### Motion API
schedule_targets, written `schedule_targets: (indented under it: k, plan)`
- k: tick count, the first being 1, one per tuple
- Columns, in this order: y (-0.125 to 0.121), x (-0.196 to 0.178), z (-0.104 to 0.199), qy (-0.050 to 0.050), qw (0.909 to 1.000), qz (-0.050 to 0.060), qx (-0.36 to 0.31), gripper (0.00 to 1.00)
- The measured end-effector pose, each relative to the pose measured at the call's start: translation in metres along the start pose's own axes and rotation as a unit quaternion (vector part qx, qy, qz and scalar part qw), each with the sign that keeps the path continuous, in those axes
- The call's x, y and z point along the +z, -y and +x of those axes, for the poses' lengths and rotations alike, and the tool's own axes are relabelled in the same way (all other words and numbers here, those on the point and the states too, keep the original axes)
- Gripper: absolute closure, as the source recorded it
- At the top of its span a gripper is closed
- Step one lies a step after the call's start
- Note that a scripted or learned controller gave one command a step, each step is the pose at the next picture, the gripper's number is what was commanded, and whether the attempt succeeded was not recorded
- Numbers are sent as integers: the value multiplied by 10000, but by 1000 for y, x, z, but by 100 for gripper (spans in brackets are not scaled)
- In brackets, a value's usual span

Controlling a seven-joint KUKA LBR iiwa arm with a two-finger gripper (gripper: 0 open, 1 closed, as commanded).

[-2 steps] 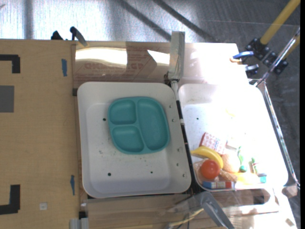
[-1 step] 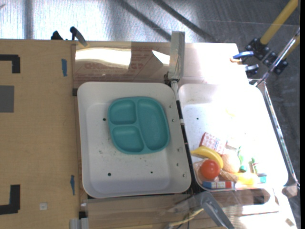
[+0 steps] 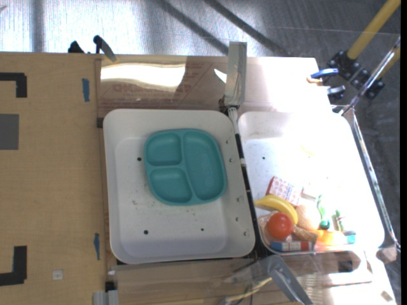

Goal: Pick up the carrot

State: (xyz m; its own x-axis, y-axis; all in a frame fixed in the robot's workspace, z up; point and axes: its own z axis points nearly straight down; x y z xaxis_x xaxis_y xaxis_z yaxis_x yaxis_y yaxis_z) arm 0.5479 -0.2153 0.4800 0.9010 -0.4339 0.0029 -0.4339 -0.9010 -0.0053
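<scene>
The carrot is a small orange piece lying in the near right corner of the right bin. Green bits stand just behind it; I cannot tell whether they belong to it. It lies crowded among other toy foods: a red tomato to its left, a yellow banana behind the tomato, and a tan piece between tomato and carrot.
A pink checked packet lies behind the banana. The left bin holds a teal divided plate. A metal post stands behind the bins' shared wall. Clamps on a yellow rod sit at the far right.
</scene>
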Motion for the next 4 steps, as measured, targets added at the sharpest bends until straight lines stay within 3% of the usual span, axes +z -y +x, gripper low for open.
schedule_targets:
  k: [1,2,3,4]
  plan:
    - [9,-5,32,2,9922,7,-1248,0]
    - [20,33,56,30,9921,12,-1252,0]
    - [40,60,96,18,9998,10,-195,0]
    - [39,60,96,18,9998,5,-184,0]
